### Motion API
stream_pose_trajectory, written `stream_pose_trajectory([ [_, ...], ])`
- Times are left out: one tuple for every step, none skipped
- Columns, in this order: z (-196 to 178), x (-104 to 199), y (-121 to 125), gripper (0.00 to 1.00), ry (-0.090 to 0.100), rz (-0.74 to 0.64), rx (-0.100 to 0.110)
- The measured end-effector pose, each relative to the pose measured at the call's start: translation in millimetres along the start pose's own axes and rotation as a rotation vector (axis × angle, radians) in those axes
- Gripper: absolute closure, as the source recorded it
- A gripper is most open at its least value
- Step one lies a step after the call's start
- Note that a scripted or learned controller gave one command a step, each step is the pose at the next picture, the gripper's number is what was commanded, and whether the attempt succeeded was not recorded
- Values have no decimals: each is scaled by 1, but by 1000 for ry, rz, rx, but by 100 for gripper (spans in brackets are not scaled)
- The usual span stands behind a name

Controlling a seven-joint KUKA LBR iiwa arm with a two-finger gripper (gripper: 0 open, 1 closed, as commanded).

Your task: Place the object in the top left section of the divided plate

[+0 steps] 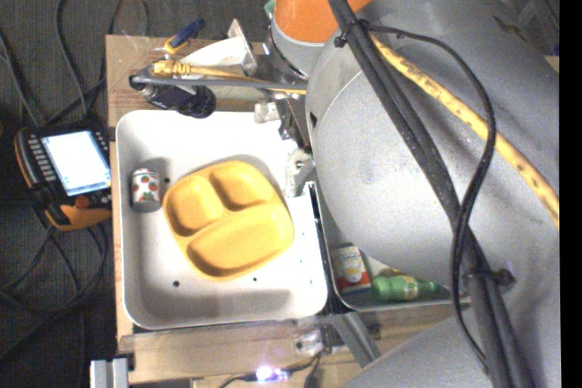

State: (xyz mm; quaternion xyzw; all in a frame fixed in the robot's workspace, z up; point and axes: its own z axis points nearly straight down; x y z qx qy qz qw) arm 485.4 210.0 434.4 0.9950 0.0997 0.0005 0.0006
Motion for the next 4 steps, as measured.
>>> stream_pose_trajectory([
  [0,0,0,0,0,0,0],
  [0,0,0,0,0,0,0],
  [0,0,0,0,0,0,0],
  [0,0,0,0,0,0,0],
])
